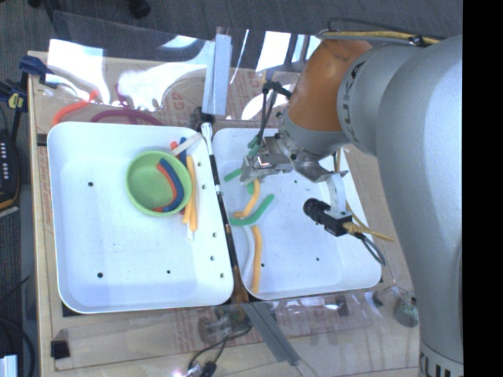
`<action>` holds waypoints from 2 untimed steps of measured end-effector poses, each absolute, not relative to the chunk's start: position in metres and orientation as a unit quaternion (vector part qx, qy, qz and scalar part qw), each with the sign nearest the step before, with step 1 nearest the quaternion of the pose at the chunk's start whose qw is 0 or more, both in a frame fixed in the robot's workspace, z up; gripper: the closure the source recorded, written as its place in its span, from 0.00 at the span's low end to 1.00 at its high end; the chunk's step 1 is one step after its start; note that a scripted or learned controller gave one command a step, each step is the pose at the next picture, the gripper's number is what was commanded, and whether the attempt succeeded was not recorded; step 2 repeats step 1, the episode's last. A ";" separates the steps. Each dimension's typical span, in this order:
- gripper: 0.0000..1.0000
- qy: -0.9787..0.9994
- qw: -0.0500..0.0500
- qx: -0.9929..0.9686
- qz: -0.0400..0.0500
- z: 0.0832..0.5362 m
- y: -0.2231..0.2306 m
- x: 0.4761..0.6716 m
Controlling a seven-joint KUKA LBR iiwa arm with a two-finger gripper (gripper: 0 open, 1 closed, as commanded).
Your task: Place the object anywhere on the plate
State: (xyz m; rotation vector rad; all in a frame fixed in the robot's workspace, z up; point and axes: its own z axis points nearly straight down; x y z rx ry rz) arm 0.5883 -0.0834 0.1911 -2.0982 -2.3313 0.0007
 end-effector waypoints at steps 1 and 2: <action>0.00 -0.743 0.002 -0.669 0.000 0.191 -0.083 0.588; 0.00 -0.743 0.002 -0.669 0.000 0.191 -0.083 0.588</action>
